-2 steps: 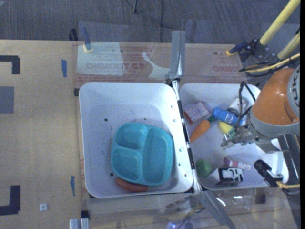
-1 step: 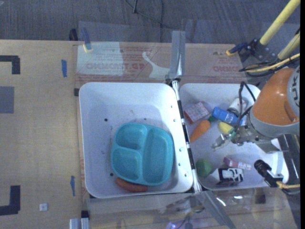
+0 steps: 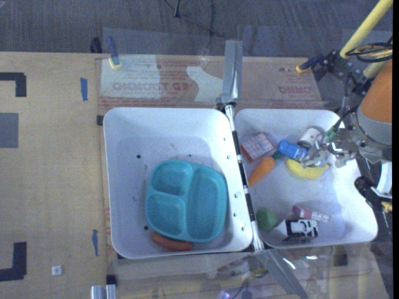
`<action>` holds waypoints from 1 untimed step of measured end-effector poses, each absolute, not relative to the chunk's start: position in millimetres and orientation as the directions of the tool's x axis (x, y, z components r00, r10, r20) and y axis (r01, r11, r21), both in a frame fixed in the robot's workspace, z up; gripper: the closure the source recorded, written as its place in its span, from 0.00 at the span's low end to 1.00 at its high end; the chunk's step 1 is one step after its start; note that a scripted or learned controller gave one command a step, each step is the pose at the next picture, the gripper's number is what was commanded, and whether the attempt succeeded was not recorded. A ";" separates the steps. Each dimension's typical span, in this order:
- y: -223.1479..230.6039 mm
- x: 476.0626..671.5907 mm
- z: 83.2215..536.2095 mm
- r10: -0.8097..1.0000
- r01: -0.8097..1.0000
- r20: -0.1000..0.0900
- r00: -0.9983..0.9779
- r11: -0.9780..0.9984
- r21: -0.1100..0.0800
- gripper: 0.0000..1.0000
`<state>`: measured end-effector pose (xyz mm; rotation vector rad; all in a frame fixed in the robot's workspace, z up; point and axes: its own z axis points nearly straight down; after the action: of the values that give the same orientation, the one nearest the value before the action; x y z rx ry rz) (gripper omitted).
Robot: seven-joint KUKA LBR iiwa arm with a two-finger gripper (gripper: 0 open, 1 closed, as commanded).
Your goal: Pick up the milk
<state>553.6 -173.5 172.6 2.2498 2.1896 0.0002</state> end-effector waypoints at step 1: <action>-112.3 512.9 88.3 0.987 0.987 -0.004 -0.162 0.162 0.008 0.00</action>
<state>512.9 -112.3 88.3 2.0284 2.3882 0.0058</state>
